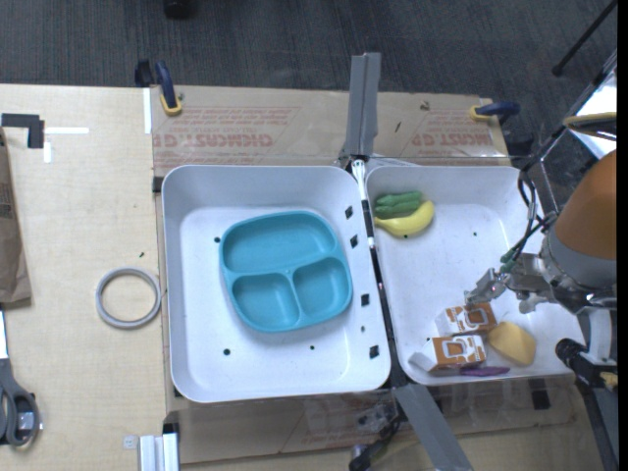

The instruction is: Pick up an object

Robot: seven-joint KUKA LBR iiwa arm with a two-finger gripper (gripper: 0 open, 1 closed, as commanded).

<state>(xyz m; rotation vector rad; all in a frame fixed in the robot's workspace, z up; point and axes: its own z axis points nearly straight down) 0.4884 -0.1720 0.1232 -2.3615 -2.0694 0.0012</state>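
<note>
The right bin (442, 189) holds a yellow banana (407, 223) with a green object (396, 203) lying against it at the back. Near the front lie two small orange-and-white packets (463, 334), a pale yellow lump (512, 342) and a thin purple item (483, 370). My gripper (488, 287) reaches in from the right edge and hangs just above and behind the upper packet. Nothing shows between its fingers. The left bin (186, 263) carries a blue compartment tray (286, 271).
A grey ring (129, 296) lies on the bench left of the bins. Scissors (18, 410) sit at the bottom left corner. A metal divider post (363, 106) rises between the bins at the back. Blue-and-yellow clamps (165, 86) hold the cardboard.
</note>
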